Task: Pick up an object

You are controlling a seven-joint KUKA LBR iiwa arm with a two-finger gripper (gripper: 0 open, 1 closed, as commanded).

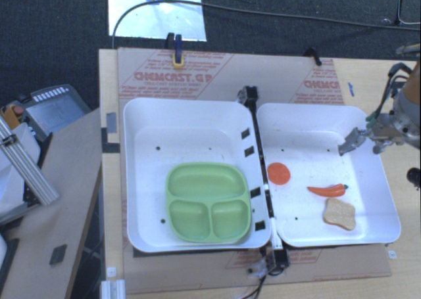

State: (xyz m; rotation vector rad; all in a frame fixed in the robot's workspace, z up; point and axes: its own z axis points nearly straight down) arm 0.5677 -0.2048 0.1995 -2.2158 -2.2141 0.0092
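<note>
The gripper (360, 138) hangs over the far right part of the right bin (309, 119), its arm (409, 110) coming in from the right. Two grey fingers (348, 141) jut toward the bin's middle; I cannot tell whether they stand open or closed, but nothing shows between them, so nothing is held.

Three candidates lie loose on the bin floor, all nearer the camera than the fingers. The chilli (327, 190) is closest, below and a little left of the fingertips, lying flat with its green stem pointing right. The bread slice (339, 214) sits just beyond it, near the front wall. The orange disc (279, 173) lies well to the left of the fingers, near the divider between bins.

These pieces are spread apart, which I judge helps a pick: each can be approached without bumping a neighbour. The chilli looks the handiest target, being near and narrow enough to pinch across its width.

The green tray (209, 201) rests in the left bin (184, 127), far left of the fingers.
</note>
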